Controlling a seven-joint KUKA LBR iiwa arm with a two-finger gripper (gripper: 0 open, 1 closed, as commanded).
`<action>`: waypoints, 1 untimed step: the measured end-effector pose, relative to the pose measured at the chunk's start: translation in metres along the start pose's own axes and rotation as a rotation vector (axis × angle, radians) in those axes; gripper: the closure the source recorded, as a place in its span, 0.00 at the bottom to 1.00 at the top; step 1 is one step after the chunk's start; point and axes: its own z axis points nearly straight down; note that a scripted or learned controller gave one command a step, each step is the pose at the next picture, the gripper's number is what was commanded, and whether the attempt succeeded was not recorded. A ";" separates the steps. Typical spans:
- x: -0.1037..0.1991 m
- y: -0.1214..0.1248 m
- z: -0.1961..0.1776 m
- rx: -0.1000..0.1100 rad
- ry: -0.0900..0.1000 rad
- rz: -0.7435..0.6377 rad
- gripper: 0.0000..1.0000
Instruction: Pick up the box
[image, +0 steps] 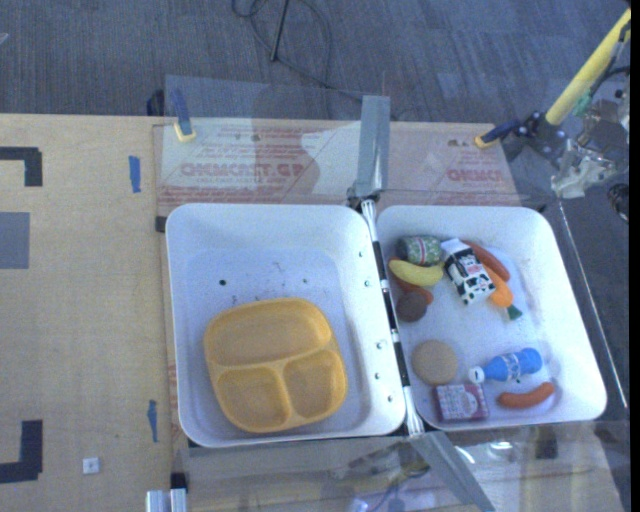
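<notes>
two white bins sit side by side on the tabletop (70, 330); the left bin (200, 245) holds a yellow tray (274, 363) with three compartments, lying toward the near side of the bin; the right bin (560, 300) holds the small things; the box (461, 402) is pinkish red and lies flat at the near edge of the right bin, just left of a red sausage (525, 397) and just below a round brown cookie (435, 361); a blue and white bottle (511, 366) lies on its side between the cookie and the sausage, a little above the box; farther back in this bin are a banana (415, 273), a green can (421, 248) touching it from behind, a black and white carton (467, 272), a carrot (500, 292) and a dark brown thing (411, 303) just under the banana; the end effector (582, 165) is at the upper right, outside the bins and well apart from the box, next to a yellow tube (590, 66); it is small and blurred here, so i cannot tell its state; nothing touches the box from above.
</notes>
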 end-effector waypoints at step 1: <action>0.127 -0.063 -0.125 0.006 0.005 0.047 1.00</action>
